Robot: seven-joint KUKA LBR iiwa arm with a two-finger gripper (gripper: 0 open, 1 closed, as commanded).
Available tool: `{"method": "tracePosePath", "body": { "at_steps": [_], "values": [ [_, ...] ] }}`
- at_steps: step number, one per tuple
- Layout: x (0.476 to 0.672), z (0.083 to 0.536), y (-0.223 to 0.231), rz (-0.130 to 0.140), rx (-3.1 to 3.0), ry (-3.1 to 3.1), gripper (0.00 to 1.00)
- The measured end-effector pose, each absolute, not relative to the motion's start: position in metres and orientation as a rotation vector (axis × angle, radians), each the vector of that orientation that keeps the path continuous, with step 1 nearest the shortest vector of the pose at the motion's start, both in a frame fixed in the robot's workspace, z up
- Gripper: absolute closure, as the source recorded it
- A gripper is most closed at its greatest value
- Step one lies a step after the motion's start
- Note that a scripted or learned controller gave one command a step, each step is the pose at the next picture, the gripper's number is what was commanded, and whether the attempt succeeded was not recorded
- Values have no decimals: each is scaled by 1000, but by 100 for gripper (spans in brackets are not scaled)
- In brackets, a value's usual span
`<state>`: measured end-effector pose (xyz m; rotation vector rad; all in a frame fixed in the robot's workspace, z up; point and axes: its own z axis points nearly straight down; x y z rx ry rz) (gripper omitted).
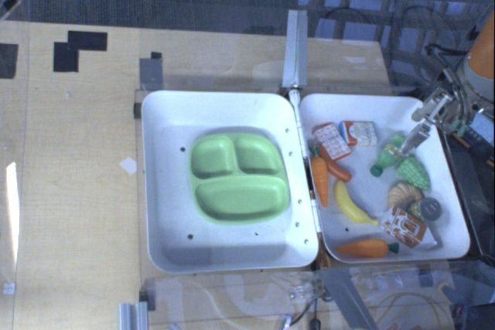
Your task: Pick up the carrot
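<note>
Two orange carrot-like toys lie in the right bin. One carrot lies lengthwise against the bin's left wall, with its green top at the far end. The other carrot lies across the front wall, its green tip pointing right. My gripper hangs over the far right part of this bin, just above a green bottle. It is well away from both carrots and I see nothing held in it.
The right bin also holds a red pepper, a banana, two small cartons, a green leafy toy, a bread piece, a grey can and a printed box. A green divided plate sits in the left bin.
</note>
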<state>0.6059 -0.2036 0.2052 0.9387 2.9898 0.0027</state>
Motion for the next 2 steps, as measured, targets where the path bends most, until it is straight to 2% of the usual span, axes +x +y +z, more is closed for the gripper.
{"method": "tracePosePath", "body": {
  "at_steps": [1,2],
  "values": [
    [571,181,-205,0,326,3116,0],
    [595,220,-205,-2,-50,3129,0]
  ]
}}
